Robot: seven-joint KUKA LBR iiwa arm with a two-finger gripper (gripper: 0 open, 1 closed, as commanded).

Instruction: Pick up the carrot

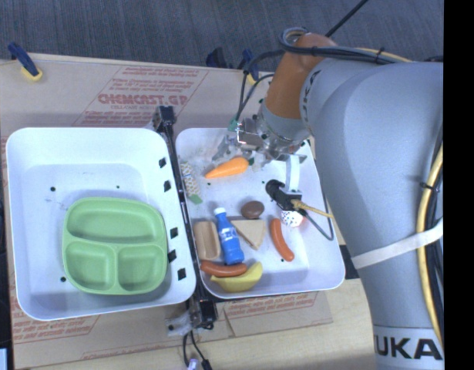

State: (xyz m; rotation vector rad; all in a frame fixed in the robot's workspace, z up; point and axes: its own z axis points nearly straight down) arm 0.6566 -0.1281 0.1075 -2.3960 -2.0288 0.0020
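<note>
The orange carrot (227, 168) lies in the far part of the right bin (317, 272), its thick end pointing right and its thin tip left. My gripper (248, 146) hangs directly over the carrot's thick end, just above or touching it, below the orange wrist band. The wrist hides the contact between gripper and carrot.
The right bin also holds a blue bottle (230, 237), a brown disc (252, 209), a sandwich wedge (253, 233), a red sausage (281, 240), a banana (238, 281), a bun (206, 240) and a small corn cob (191, 179). A green divided plate (113, 245) sits in the left bin (36, 149).
</note>
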